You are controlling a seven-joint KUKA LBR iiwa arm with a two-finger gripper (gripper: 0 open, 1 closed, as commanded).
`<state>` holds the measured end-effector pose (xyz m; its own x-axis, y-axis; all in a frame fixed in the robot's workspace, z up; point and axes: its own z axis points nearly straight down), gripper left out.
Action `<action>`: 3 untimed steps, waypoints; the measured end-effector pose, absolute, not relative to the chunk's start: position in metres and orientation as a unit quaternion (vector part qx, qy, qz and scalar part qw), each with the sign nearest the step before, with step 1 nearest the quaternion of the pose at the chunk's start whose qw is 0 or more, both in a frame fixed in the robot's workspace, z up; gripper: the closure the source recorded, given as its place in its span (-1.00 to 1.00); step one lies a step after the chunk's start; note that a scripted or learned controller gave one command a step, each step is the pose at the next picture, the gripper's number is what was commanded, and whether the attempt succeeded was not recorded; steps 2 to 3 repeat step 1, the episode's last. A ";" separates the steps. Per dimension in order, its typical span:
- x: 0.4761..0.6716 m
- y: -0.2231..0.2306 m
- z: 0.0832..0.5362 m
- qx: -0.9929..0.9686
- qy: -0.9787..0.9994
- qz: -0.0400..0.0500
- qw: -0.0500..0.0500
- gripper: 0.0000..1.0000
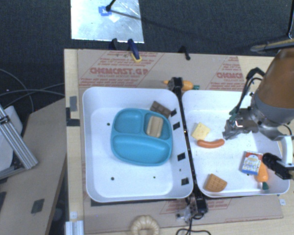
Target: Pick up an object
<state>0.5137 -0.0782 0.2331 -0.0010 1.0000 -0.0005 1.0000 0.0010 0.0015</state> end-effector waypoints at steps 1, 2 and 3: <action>0.508 -0.071 0.230 0.706 0.708 0.000 0.000 1.00; 0.508 -0.071 0.230 0.706 0.708 0.000 0.000 1.00; 0.508 -0.071 0.230 0.706 0.708 0.000 0.000 1.00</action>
